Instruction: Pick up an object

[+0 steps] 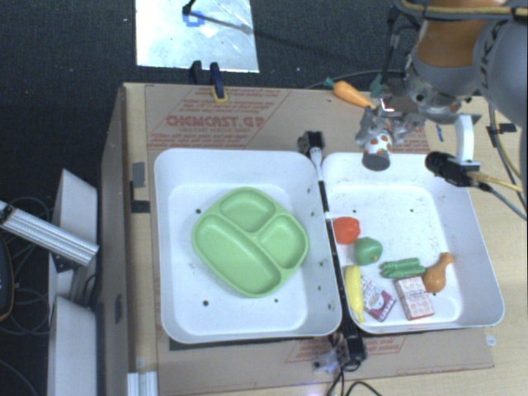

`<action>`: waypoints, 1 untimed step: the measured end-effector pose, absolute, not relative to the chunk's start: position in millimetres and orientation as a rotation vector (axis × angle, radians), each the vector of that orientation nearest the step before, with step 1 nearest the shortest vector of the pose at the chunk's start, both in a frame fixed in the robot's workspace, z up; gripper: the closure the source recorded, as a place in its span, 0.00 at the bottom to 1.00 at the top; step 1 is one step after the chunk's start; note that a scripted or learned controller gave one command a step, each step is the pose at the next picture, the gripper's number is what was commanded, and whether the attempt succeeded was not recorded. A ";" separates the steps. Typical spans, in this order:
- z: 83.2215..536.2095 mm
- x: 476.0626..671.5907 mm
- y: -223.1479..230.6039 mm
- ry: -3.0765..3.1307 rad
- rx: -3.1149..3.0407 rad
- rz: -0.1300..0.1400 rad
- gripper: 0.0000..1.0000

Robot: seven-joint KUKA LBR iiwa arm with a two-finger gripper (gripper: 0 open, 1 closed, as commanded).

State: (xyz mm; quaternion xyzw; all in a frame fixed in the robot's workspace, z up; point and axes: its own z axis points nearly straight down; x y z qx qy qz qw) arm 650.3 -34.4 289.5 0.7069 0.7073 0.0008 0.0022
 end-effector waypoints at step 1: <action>258.9 633.2 34.8 2.228 2.215 0.002 1.00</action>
